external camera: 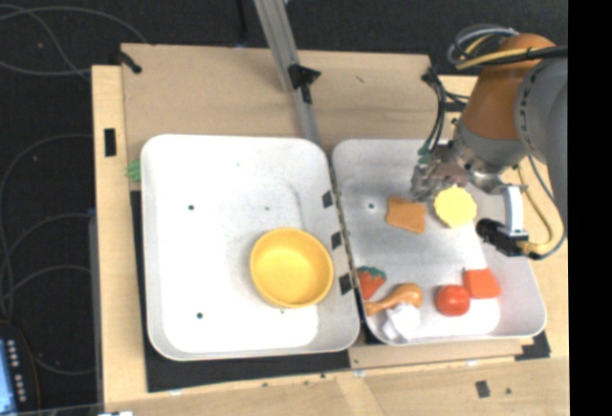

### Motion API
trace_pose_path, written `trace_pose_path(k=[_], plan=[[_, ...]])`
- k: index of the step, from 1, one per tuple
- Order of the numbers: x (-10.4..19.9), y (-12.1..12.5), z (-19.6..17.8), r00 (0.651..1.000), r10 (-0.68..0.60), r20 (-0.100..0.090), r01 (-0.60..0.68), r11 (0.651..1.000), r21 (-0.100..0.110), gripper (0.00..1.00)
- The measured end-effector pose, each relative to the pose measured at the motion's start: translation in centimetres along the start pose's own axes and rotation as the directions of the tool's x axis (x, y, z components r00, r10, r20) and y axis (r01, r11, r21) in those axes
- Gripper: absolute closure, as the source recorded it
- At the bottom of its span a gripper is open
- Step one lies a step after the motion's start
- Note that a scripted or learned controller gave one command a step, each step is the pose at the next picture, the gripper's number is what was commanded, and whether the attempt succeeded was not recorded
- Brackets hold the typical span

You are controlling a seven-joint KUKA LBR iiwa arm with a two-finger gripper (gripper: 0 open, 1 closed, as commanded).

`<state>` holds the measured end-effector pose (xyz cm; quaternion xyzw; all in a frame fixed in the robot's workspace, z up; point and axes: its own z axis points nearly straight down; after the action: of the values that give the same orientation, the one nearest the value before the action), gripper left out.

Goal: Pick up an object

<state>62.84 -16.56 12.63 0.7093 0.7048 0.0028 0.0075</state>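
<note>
My gripper [430, 183] hangs over the upper middle of the right bin [373, 165], reaching in from the right. Just below it lies a flat orange-brown piece [405, 215], and a yellow disc [454, 207] sits right beside the fingers. I see nothing held. Along the bin's lower edge lie a red round object [452, 300], an orange block [482, 283], a carrot-like toy [370, 282], an orange curved piece [397, 296] and a white object [403, 319].
A yellow bowl [291, 267] rests in the lower right of the left bin [191, 175]. A grey metal pole [273, 17] slants down to the bins' top seam. Black cables hang beside the arm at right.
</note>
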Motion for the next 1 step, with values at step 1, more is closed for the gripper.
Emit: trace_pose_path(k=[1], plan=[[0.66, 0.06, -4.79, 1.0, -0.01, -0.006, 0.01, 1.0, 0.008, 1.0]])
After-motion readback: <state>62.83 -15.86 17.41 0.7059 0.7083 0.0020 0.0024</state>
